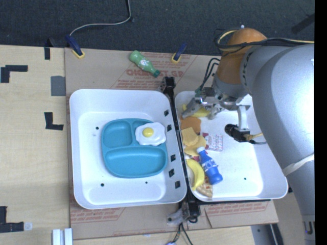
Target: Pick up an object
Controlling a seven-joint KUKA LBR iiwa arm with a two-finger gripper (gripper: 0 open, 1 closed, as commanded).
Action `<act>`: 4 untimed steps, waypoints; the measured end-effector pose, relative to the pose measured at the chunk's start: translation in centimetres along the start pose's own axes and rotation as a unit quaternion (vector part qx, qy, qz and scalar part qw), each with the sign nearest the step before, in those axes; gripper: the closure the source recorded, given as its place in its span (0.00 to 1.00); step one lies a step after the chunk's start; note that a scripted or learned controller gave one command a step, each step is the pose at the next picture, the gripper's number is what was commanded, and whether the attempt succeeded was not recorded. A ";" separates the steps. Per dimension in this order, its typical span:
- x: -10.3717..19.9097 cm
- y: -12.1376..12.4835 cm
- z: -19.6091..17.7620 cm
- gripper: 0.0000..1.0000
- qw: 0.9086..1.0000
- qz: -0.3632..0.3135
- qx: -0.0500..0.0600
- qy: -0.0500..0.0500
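In the far left corner of the right bin (pixel 255 180), the tool (pixel 204 105) is low over the pile of things, at the end of the grey arm (pixel 278 91) that comes in from the right. Its metal parts are just above a brown round piece (pixel 191 123). I cannot tell if the tool is released or clenched, and no thing is seen between its parts. A black part with a cable (pixel 236 132) hangs beside the wrist, over the bin floor.

The things to pick lie in a row along the left wall of this bin. Just near the brown piece is a yellow cheese slice (pixel 189 136). Nearer still is a blue bottle (pixel 209 167) with a white cap, lying tilted, and just left of it a banana (pixel 194 171). A printed card (pixel 216 142) lies flat to the right of the cheese.

In the left bin (pixel 87 188) a blue tray (pixel 134 148) with compartments lies in the middle. A fried egg (pixel 150 134) sits on its far right corner.

Behind the bins, on the cardboard (pixel 102 68) that covers the counter (pixel 25 137), a green bottle (pixel 143 64) lies on its side. Two blue and yellow clamps (pixel 75 47) hold the far edge of the cardboard.
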State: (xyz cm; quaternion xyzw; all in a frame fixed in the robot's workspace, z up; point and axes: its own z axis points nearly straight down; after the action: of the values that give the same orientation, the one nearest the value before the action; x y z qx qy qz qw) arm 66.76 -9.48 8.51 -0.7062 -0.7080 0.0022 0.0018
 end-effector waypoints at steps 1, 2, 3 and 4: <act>-0.6 -1.4 -0.1 0.00 1.000 0.000 -0.004 -0.001; -0.6 -1.4 -0.1 0.00 1.000 0.000 -0.004 -0.001; -0.6 -1.4 -0.1 0.00 1.000 0.000 -0.004 -0.001; -0.6 -1.4 -0.1 0.00 1.000 0.000 -0.004 -0.001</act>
State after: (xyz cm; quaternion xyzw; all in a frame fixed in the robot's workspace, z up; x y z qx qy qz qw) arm 65.36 -10.12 8.57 -0.7065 -0.7078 0.0001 -0.0014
